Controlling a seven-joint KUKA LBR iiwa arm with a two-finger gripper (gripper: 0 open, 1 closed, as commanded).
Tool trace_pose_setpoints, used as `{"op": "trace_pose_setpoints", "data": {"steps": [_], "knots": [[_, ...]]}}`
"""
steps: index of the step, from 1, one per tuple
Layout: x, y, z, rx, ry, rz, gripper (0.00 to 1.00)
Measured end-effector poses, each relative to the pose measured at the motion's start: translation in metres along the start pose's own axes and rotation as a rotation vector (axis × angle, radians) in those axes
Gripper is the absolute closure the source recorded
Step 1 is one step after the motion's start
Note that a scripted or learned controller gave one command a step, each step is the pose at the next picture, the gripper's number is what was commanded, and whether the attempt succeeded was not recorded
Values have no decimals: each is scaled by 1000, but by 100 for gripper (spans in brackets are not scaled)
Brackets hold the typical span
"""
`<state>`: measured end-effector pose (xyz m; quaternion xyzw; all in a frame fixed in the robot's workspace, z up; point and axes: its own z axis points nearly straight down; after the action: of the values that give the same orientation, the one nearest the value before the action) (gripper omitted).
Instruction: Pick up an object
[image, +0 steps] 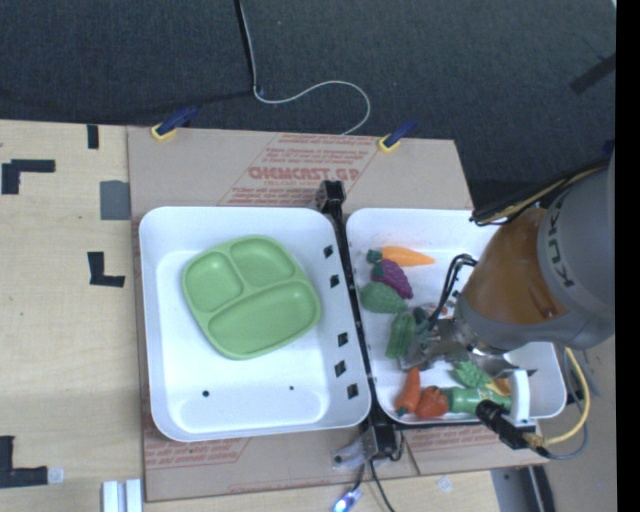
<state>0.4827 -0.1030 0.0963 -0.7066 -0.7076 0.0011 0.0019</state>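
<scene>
Where the arm reaches into the right bin (455, 222), the gripper (432, 345) sits low among toy vegetables, beside a dark green piece (402, 335); fingers' state cannot be told. Orange carrot (408, 257) and purple piece (392, 277) lie toward the far wall. Left bin (160, 300) holds a green divided plate (252, 297).

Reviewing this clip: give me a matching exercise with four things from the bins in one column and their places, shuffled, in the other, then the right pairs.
Things:
1. green plate
2. orange carrot
3. purple toy
4. red toy

Places:
A. near front edge of the right bin
B. in the left bin
C. just below the orange carrot
D. top of the right bin's pile

Pairs: 1-B, 2-D, 3-C, 4-A
</scene>
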Motion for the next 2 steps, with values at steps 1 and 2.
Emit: {"op": "trace_pose_setpoints", "data": {"steps": [1, 2], "knots": [[75, 11, -92, -9, 0, -7, 100], [128, 0, -167, -8, 1, -7, 100]]}}
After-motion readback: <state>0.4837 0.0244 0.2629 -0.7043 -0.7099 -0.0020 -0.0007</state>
